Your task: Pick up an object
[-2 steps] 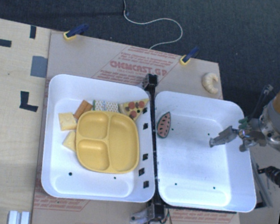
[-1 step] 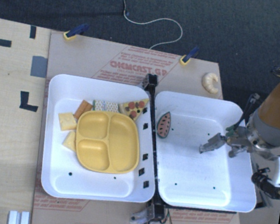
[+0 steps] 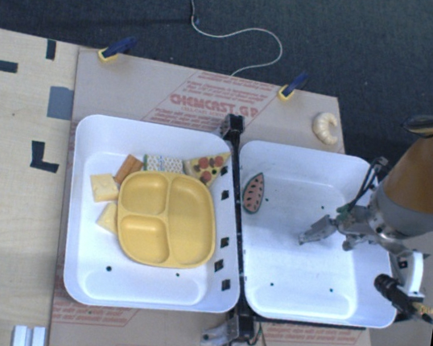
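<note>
Progress: we judge that the task is at an early stage; nothing is lifted yet, and the whole pick remains to be done.
Left bin: the left bin (image 3: pixel 80 212) holds a yellow divided plate (image 3: pixel 167 219), with cracker-like pieces (image 3: pixel 105 188) touching its left side and a pizza-like piece (image 3: pixel 208 165) at its upper right edge.
Watermelon slice: we see a small watermelon slice (image 3: pixel 254 192) in the right bin (image 3: pixel 294 299), near the wall shared with the left bin; it looks like the nearest candidate to pick.
Gripper: the gripper (image 3: pixel 329 233) is low over the middle of the right bin, well apart from the watermelon slice; its fingers seem slightly spread, but we cannot tell how far, and we see nothing between them.
What is left: in our opinion the gripper must move left to an object, close on it and lift it.
Other item: a pale ring-shaped thing (image 3: pixel 326 128) lies on the counter (image 3: pixel 4 175) outside the bins.
Writing: the cardboard sheet (image 3: pixel 203 105) under the bins carries red upside-down print; we cannot read it with certainty.
</note>
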You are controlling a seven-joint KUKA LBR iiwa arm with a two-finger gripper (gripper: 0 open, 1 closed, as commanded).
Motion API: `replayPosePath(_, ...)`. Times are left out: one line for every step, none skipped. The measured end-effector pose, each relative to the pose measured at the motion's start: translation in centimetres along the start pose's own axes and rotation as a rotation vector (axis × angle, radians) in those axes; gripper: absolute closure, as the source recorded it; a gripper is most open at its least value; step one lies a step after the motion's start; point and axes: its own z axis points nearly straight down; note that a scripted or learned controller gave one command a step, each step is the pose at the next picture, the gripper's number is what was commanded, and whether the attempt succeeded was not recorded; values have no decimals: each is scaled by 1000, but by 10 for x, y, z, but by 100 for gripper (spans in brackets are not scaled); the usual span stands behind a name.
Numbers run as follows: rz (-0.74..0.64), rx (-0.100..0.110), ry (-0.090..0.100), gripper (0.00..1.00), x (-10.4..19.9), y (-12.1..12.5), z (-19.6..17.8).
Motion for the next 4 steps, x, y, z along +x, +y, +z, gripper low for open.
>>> replayPosePath(0, 0, 1, 0, 1, -1, 54)
replayPosePath(-1, -3, 0, 100, 1, 0, 41)
replayPosePath(-1, -9, -1, 100, 10, -1, -17)
replayPosePath(1, -9, -2, 100, 2, -6, -67)
